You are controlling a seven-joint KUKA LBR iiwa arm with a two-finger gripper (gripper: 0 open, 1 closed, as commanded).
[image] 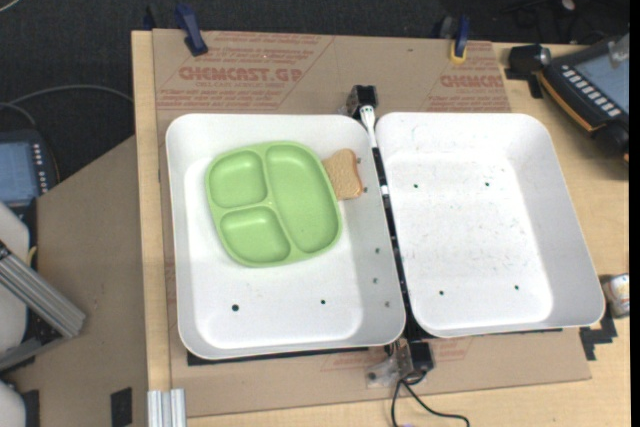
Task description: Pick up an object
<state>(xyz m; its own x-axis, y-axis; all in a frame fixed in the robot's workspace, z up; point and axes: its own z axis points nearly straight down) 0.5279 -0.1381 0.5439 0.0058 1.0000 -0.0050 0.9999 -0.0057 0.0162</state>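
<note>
A green divided plate (pixel 273 203) with three compartments lies in the left white bin (pixel 275 315), toward its upper half. A small tan, biscuit-like piece (pixel 345 174) rests against the plate's upper right rim, close to the bin's right wall. The right white bin (pixel 480 225) sits alongside, its floor showing only small dark specks.
Both bins rest on a brown cardboard sheet (pixel 250 70) clamped at the back by a blue clip (pixel 190 30) and a yellow-blue clip (pixel 460 40). A black clip (pixel 362 101) sits between the bins at the back. A control pendant (pixel 590 90) lies at the right.
</note>
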